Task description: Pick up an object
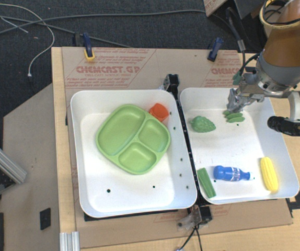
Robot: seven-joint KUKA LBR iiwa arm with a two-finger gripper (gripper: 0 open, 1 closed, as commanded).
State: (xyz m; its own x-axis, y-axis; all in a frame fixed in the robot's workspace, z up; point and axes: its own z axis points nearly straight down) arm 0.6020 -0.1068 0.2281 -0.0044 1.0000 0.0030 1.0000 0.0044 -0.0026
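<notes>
Gripper (235, 104) sat right over the green pea pod (234, 117) in the right bin (288, 156); couldn't tell claw state. Needed straight, centred descent.

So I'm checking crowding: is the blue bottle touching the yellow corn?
Apart. The camera view shows bare white bin floor between the blue bottle and the yellow corn.

Bright, even overhead light washes the two white bins (87, 187) nearly flat; shadows under the green divided plate (133, 138) are faint. Everything looks slightly soft, the dark carpet (24, 51) grainy.
</notes>
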